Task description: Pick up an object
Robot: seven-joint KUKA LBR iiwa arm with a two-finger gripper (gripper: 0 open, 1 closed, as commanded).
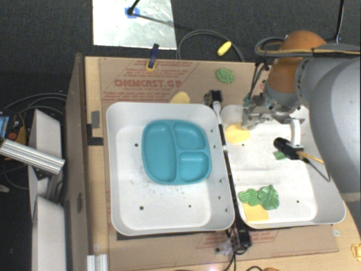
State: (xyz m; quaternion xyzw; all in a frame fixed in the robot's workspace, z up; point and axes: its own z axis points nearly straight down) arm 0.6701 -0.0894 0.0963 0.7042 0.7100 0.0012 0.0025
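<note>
We log the gripper (252, 119) low at the right bin's (330, 205) upper left, beside a yellow piece (236, 134); jaw state unreadable.

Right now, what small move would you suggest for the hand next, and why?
Probably a short descent: the hand hovers at the right bin's far left corner, just above the yellow piece, with nothing visibly between its fingers.
</note>
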